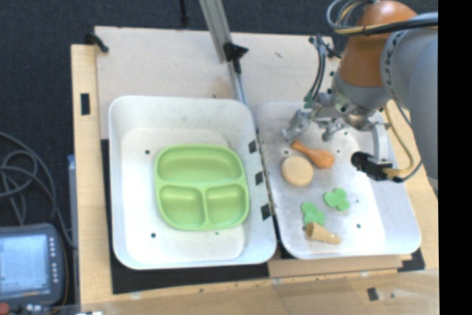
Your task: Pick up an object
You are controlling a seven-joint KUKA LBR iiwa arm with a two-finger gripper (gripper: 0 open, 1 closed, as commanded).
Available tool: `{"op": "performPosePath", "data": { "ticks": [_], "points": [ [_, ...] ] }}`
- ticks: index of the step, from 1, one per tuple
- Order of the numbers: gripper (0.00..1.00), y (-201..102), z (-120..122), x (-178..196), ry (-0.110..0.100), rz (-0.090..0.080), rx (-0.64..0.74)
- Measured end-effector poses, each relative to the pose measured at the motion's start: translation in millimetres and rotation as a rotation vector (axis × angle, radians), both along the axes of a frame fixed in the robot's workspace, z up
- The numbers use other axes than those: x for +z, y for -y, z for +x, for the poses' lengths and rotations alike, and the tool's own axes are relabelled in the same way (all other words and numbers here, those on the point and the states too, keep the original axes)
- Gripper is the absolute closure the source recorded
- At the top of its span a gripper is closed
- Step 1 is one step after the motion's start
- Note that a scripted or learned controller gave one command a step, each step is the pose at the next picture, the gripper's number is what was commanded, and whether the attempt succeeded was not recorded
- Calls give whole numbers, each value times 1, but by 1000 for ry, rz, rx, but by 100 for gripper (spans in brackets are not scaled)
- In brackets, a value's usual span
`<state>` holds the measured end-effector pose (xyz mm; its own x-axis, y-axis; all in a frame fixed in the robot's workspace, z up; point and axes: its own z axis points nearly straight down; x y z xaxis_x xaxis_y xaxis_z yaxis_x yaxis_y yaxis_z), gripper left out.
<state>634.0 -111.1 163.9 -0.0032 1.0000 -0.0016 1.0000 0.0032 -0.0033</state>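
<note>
No text, label, brand, number or sign can be read anywhere. The small screen (26, 265), well left of the green divided tray (200, 186) and off the bench, glows with pale lines too small and blurred to make out. The tray itself bears no marking.

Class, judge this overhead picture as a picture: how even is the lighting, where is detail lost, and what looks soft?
Camera view: lighting is flat and even, shadows faint; the white bins are nearly washed out; the green tray shows soft sheen but clear dividers; the end effector is slightly soft, its fingers hard to resolve; the dark floor loses detail.
</note>
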Motion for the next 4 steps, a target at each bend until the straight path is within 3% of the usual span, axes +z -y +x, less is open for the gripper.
{"op": "performPosePath", "data": {
  "ticks": [2, 3, 4],
  "points": [
    [0, 1, 1, -64, 2, -1, -4],
    [100, 2, 2, -51, 7, 0, -7],
    [100, 1, 7, 14, 12, 0, -1]
  ]
}}
